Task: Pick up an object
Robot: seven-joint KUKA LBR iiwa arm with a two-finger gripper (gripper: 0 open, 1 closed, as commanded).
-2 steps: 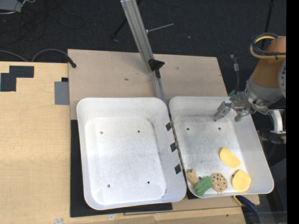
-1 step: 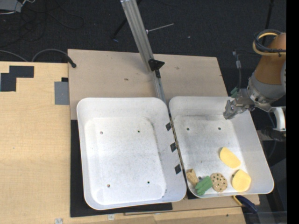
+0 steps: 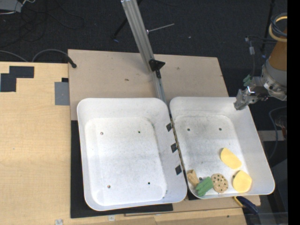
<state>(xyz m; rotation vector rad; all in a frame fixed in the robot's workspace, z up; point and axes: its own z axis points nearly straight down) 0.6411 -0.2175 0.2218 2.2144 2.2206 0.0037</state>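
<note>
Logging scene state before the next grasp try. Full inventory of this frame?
left bin: 1, white, left half of bench
right bin: 1, white, beside it on the right
yellow pieces: 2, yellow, right bin, near right part, apart from each other
cookie: 1, tan with dark specks, right bin near edge
green object: 1, green, left of cookie, touching or nearly so
tan chunk: 1, tan, near-left corner of right bin
aluminium bar: 1, silver, slanting behind the bins
gripper: 1, grey, above right bin's far right corner, holding nothing visible

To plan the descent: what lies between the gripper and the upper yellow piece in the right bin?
In the camera view, only bare bin floor lies between the gripper and the upper yellow piece.
</note>
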